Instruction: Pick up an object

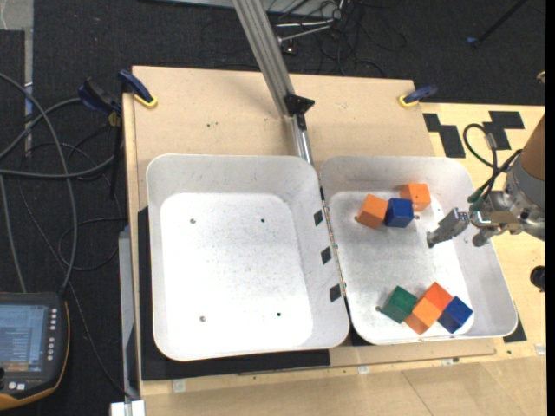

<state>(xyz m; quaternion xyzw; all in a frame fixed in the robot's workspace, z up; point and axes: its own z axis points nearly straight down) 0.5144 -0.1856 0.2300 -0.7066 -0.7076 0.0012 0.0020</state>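
1. Far left, off the bench: a handheld controller [26, 345] lies on the dark floor, cables trailing above it.
2. Left bin [165, 189]: white, speckled floor, sits touching the right bin along the centre seam.
3. A grey metal pole [264, 46] runs at a slant from the top of the frame down to the seam between the bins.
4. Right bin [347, 172], upper cluster: an orange block [374, 210] touching a blue block [399, 212], and a second, smaller-looking orange block [418, 196] just behind the blue one.
5. Right bin, lower cluster near the front wall: green block [400, 304], then an orange block [430, 307], then a blue block [455, 314], packed together in a row.
6. Gripper [438, 235]: hangs over the right half of the right bin, between the two clusters, apart from both. Nothing between its fingers. Probably slightly spread, but the view is too blurred there, so I cannot tell for sure.
7. Arm [529, 180] enters from the right edge, grey wrist over the bin's right rim.
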